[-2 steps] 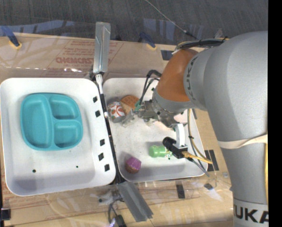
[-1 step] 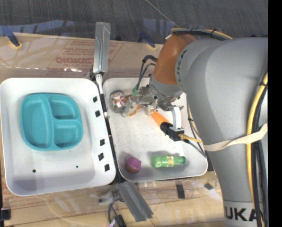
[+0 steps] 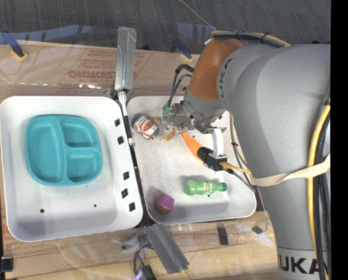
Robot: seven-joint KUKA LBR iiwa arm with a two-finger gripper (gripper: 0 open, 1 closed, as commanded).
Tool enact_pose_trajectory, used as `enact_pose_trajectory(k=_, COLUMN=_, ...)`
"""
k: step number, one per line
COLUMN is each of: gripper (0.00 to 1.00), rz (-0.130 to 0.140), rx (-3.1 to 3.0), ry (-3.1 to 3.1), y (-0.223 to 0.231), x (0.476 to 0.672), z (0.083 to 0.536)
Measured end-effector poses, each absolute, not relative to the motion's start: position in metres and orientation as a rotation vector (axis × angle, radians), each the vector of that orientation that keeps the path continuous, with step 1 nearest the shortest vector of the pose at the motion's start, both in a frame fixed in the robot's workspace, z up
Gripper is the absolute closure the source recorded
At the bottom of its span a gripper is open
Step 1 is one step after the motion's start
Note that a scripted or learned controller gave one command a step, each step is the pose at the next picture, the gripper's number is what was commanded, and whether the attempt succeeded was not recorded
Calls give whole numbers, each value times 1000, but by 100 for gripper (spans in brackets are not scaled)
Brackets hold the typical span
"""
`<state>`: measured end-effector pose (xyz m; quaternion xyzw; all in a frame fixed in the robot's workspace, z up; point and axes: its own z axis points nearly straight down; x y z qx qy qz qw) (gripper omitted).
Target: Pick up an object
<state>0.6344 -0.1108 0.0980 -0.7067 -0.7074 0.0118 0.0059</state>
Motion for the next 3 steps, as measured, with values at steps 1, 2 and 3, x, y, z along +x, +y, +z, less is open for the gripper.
enact_pose_trajectory(k=1, gripper=100, rz=59, rx=-2215, ry=-2191, y=-107, x=644, z=93)
enact_pose_trajectory(k=2, gripper=100, rz=55, rx=-2217, ry=-2199, y=-108, x=647, z=88)
enact_pose_trajectory(k=3, gripper=100, rz=-11, rx=-2217, ry=-2237, y=-70, x=659, z=229)
